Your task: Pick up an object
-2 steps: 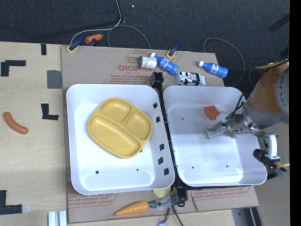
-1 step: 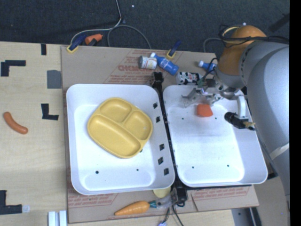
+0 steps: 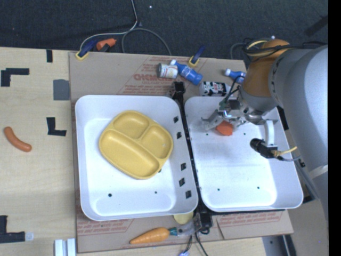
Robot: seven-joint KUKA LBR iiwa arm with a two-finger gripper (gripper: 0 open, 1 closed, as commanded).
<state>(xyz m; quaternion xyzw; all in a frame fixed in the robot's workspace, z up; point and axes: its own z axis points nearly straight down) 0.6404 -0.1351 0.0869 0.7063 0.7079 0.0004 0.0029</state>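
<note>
A toy carrot lies on the worktop at six o'clock. At three o'clock, in the right bin, the gripper sits over a small orange object; whether its fingers are parted or gripping, I cannot tell. A yellow divided plate fills the left bin.

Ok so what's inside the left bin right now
The left bin holds a yellow divided tray with three compartments, lying flat toward the bin's upper half. Whatever lies beneath the tray is covered.
</note>
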